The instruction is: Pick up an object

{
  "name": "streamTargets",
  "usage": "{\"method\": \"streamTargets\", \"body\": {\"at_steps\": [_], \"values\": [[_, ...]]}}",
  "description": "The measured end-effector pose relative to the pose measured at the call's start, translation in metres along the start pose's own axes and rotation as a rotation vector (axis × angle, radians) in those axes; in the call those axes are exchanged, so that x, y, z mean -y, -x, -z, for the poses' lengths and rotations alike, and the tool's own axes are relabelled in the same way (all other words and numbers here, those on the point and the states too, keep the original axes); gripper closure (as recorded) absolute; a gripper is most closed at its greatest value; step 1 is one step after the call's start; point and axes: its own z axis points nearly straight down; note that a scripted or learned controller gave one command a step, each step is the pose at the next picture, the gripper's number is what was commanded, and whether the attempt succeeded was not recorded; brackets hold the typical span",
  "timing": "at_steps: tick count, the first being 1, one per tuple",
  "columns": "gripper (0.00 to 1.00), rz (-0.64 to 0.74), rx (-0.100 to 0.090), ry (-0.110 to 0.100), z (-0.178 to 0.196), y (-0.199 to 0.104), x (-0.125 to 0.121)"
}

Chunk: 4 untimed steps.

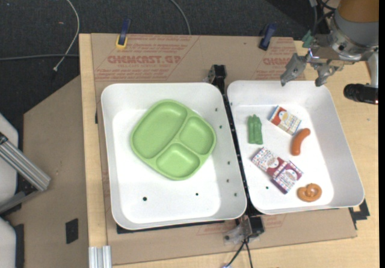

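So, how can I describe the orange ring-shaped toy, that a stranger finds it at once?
Look in the right-hand white bin, at its near right corner. There lies the orange ring-shaped toy, beside a maroon carton. It alone is round with a hole; the orange sausage farther back is long.

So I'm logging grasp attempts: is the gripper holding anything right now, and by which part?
Nothing is held. The gripper hangs open above the far rim of the right bin, with only air between its fingers.
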Motion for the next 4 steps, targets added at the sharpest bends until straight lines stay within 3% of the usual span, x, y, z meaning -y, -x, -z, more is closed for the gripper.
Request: {"method": "streamTargets", "body": {"at_steps": [1,4], "values": [[0.00,0.002,0.002,0.013,0.008,0.000,-0.002],[0.00,0.002,0.000,0.008,-0.149,-0.005,0.001]]}}
